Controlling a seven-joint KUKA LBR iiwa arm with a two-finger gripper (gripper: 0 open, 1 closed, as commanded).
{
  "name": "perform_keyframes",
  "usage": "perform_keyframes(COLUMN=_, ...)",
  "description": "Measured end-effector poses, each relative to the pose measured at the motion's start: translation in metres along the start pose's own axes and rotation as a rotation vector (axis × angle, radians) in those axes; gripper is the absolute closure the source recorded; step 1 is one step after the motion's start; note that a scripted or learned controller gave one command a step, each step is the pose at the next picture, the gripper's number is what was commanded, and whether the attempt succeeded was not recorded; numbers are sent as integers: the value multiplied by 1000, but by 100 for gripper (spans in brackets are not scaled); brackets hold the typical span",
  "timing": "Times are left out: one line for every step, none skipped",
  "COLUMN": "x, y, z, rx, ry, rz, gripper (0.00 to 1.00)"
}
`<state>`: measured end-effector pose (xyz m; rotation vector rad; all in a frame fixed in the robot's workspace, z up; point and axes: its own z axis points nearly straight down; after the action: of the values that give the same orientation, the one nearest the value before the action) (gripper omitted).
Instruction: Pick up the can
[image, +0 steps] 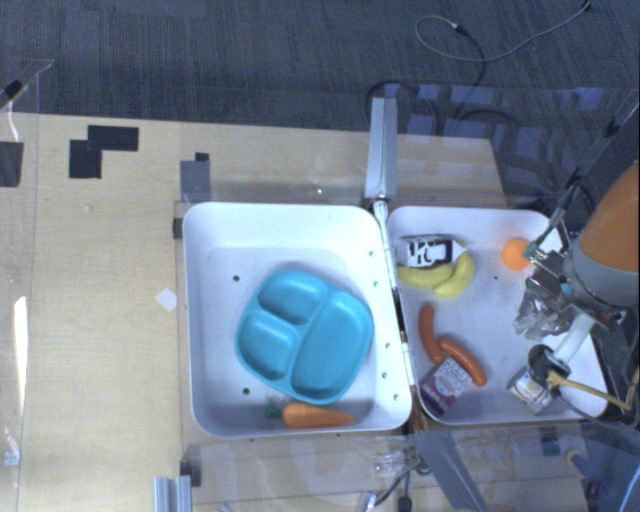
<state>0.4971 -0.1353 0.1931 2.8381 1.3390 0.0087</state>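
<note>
A small can (428, 251) with a black and white label lies on its side at the back left of the right bin (480, 218), touching a yellow banana (448, 279) just in front of it. My gripper (540, 312) hangs over the right side of that bin, well to the right of the can and apart from it. The grey arm with its orange band (612, 232) comes in from the right edge. Nothing shows between the gripper and the can except bare bin floor.
The right bin also holds an orange ball (515, 254), two sausages (452, 350), a purple-labelled object (447, 383) and a silvery object (530, 386) under the gripper. In the left bin (210, 300) lie a blue divided plate (305, 340) and a carrot (315, 415).
</note>
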Motion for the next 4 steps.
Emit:
perform_keyframes(x=-28, y=12, z=7, rx=3, ry=-3, rz=162, gripper=100)
perform_keyframes(x=-21, y=6, z=3, rx=2, ry=-3, rz=366, gripper=100)
perform_keyframes(x=-35, y=15, z=63, rx=6, ry=-5, rz=584, gripper=100)
perform_keyframes(x=-61, y=37, z=16, rx=3, ry=-3, rz=373, gripper=100)
